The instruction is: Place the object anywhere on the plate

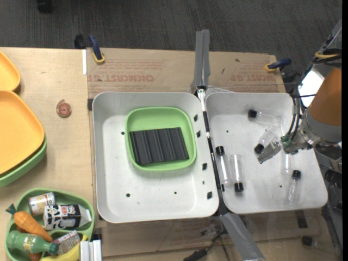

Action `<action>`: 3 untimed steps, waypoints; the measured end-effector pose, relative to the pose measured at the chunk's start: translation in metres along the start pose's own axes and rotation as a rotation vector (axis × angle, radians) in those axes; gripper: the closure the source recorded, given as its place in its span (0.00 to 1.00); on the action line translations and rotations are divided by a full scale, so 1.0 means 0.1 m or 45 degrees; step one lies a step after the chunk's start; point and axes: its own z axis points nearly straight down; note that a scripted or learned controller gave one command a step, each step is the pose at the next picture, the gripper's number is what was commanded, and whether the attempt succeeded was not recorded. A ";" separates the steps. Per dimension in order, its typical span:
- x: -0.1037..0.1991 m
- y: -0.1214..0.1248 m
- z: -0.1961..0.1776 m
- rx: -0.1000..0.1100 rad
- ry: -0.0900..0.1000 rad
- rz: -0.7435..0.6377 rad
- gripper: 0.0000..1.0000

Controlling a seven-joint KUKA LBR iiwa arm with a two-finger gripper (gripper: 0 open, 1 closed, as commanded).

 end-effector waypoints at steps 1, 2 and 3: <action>0.87 0.08 -0.20 0.002 0.000 0.456 0.00; 1.61 0.19 -0.33 0.001 -0.002 0.708 0.00; 1.91 0.41 -0.19 0.005 -0.004 0.858 0.00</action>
